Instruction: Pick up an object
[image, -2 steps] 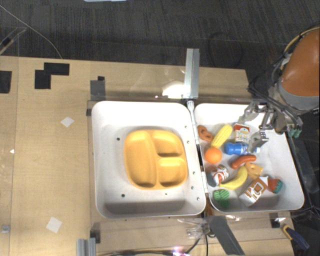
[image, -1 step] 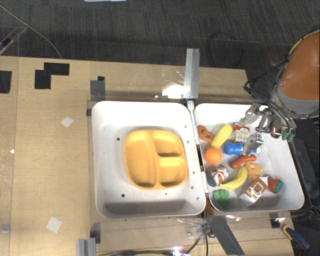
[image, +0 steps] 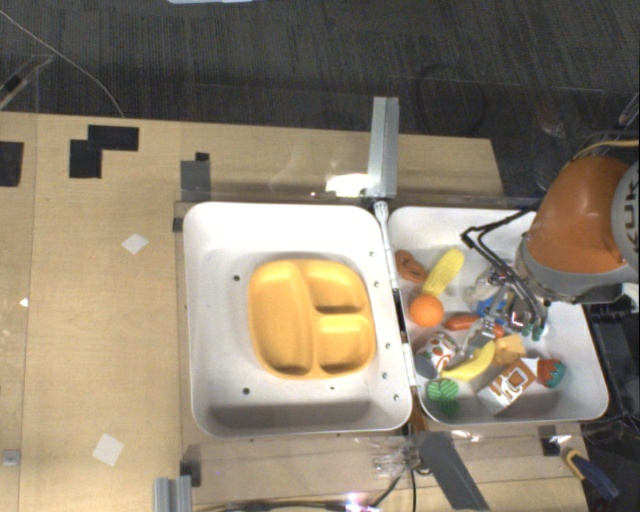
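The right bin (image: 590, 400) holds several toy foods: a corn cob (image: 445, 270), an orange (image: 427, 311), a brown sausage (image: 407, 266), a red piece (image: 462, 322), a banana (image: 472, 364), a green broccoli (image: 444, 393), a strawberry (image: 551, 372) and a white and orange carton (image: 510, 385). My gripper (image: 505, 318) hangs low over the middle of this pile, just above the banana and right of the red piece. Cables and the wrist hide its tips.
The left bin (image: 215, 400) holds a yellow divided tray (image: 305, 315) in its middle. A metal post (image: 384, 140) stands behind the wall between the bins. The arm's orange band (image: 580, 215) covers the right bin's far right corner.
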